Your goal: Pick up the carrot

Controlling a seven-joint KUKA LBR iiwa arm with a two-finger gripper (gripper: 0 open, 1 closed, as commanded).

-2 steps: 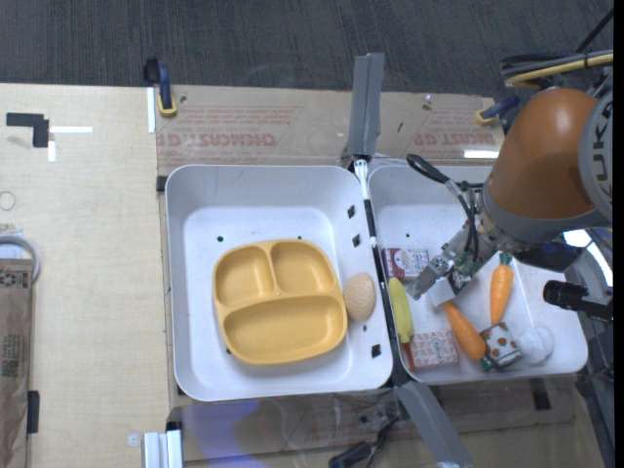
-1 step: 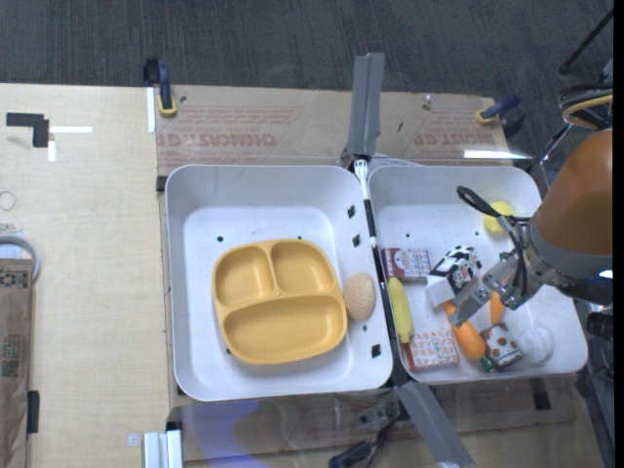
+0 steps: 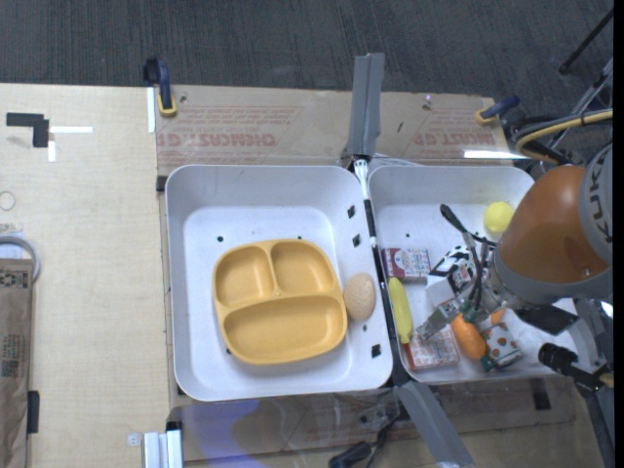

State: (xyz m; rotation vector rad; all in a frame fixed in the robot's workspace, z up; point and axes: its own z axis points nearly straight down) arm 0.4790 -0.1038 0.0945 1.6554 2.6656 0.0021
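Carrot point(image 3: 469, 339) lies in the lower middle of the right bin point(image 3: 429, 188), orange and stubby, just beside a small printed box point(image 3: 501, 345) to its right and a flat packet point(image 3: 432, 350) to its left. The gripper point(image 3: 475, 300) hangs just above it at the end of the arm point(image 3: 551, 232); whether its fingers are spread or pressed together cannot be told. In the left bin point(image 3: 195, 261) a yellow divided plate point(image 3: 280, 301) touches a tan egg point(image 3: 360, 296).

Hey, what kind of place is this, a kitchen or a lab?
Likely a robotics lab: a robot arm over two white bins holding toy food such as a carrot, on a cardboard-covered bench with clamps.
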